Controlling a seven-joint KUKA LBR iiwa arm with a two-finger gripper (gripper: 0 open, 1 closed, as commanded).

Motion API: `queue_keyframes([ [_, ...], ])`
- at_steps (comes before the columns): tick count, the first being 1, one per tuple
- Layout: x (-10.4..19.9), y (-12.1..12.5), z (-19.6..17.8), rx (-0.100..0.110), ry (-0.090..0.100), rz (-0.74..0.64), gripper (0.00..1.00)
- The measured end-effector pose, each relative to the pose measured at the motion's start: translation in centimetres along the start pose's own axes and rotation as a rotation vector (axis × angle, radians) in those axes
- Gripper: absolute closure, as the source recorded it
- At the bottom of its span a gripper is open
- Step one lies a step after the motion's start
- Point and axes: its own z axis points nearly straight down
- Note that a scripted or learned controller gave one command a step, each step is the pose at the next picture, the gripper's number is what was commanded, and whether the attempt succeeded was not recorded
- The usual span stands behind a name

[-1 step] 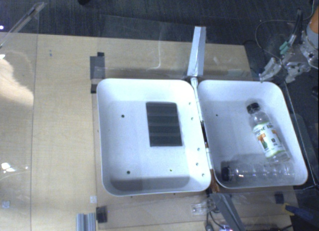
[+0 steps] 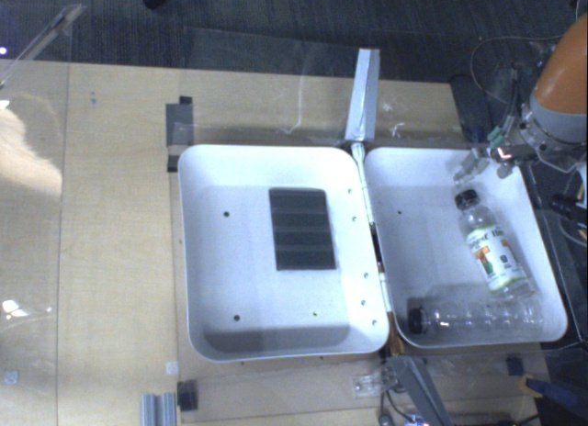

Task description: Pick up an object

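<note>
Clear empty bottle (image 2: 473, 318), black cap

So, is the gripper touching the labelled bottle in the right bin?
Apart. The camera view shows the gripper above the labelled bottle, with bare white bin floor between them.

Robot lab, bench (image 2: 101, 259), two white bins (image 2: 197, 231)

The arm (image 2: 562, 94) shows a rounded orange band over a grey wrist section — smooth, glossy housings. Below it sits a pale metallic gripper (image 2: 487, 160) — small, angular, with a tiny reddish light and thin dark cables looping nearby.
</note>
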Motion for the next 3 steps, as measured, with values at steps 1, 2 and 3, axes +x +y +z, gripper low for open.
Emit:
queue_keyframes([
  [1, 0.0, -1.0, 8.3, -0.005, -0.002, -0.075, 0.00],
  [2, -0.8, 1.8, 8.2, 0.014, 0.006, -0.188, 0.00],
  [3, -0.2, 1.8, 7.2, 0.010, 0.002, -0.287, 0.00],
])
